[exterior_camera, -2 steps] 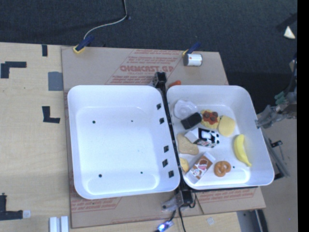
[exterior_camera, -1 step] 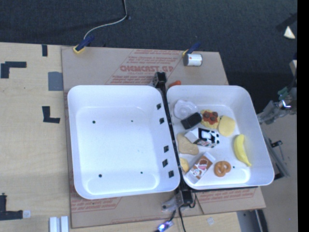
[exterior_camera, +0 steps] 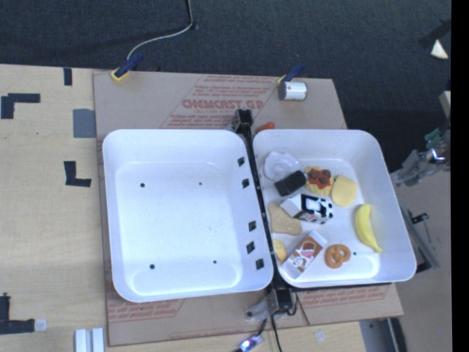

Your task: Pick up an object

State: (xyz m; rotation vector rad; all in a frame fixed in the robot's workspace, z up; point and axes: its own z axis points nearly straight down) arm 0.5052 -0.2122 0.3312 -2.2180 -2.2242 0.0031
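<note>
The banana point(exterior_camera: 366, 226) is lying at the right bin's point(exterior_camera: 381, 152) four o'clock, the pretzel point(exterior_camera: 337, 256) just beside it at seven. The jaws' state cannot be told. Crowding risks a glancing, failed grasp.

Even, diffuse light is falling from above, leaving the two white bins point(exterior_camera: 176, 145) glowing bright, almost washing out their walls. Shadows are staying faint and soft under the rims. The dark floor point(exterior_camera: 308, 20) toward twelve o'clock is reading dim. Fine detail is looking soft and slightly grainy throughout.
</note>
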